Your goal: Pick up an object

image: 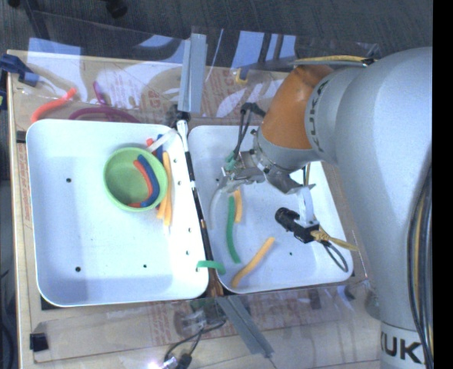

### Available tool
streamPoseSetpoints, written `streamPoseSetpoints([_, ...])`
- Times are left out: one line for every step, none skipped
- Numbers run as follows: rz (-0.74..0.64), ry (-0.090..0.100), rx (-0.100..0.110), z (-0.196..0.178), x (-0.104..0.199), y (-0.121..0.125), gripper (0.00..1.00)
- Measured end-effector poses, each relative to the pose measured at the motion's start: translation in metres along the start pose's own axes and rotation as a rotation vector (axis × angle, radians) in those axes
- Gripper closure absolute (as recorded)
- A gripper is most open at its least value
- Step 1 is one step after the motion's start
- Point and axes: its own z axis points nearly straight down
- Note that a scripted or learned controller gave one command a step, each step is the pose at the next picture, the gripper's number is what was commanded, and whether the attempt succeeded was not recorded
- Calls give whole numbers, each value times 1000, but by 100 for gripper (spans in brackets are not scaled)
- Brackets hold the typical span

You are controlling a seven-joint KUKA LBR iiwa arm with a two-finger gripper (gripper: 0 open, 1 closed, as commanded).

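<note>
Dark carpet surrounds the counter (95,75), and from the overhead camera we look down at a slant on two white bins side by side. Over in the left bin (72,229) sits a green bowl (134,179) with coloured strips curled inside it, well away from the action. All eyes on the right bin (318,264), where the grey arm with its orange band (291,110) reaches in and the tool (238,177) hangs low over the bin's upper-left part. Whether it is open or closed I cannot tell; the metalwork blurs together at this slant. Just below it lies the nearest candidate, a green strip (231,229), long axis running roughly up and down the picture, top end almost under the tool, with a short orange piece (238,204) beside it. Further down-right lies an orange strip (254,260), set diagonally. My read: the green strip is the closest target, and a small shift toward the bin's near edge would centre on it.
</note>
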Motion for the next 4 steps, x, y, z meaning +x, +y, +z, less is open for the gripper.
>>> streamPoseSetpoints([0, 0, 0, 0, 0, 0, 0])
streamPoseSetpoints([81, -6, 10, 25, -10, 26, 0])
streamPoseSetpoints([77, -9, 6, 13, -11, 28, 100])
streamPoseSetpoints([76, -9, 6, 13, -10, 28, 0])
